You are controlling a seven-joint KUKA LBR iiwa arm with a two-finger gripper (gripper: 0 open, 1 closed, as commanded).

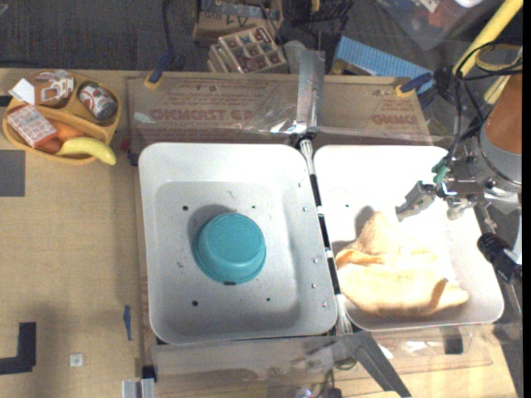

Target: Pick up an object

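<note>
Behind the desk (66, 247) lies a clutter of boxes, cables and a flattened cardboard sheet (224, 114), and at the far left corner sits a yellow tray (17, 127) of toy food. 2 white bins stand side by side: the left bin (166, 172) holds a teal bowl (231, 247) turned upside down, and the right bin (365, 168) holds a crumpled yellow cloth (390, 276) heaped toward its near edge. The pincer (436, 199) hangs over the right bin's far right part, its 2 fingers spread wide with nothing between them. The cloth lies just beside it, toward the near left, its raised peak closest to the left finger. The likely trouble is a miss: closing where it hangs, the pincer would probably catch only air or a thin fold that slips free. Soft cloth may also drag and bunch against the bin wall instead of lifting clear.
</note>
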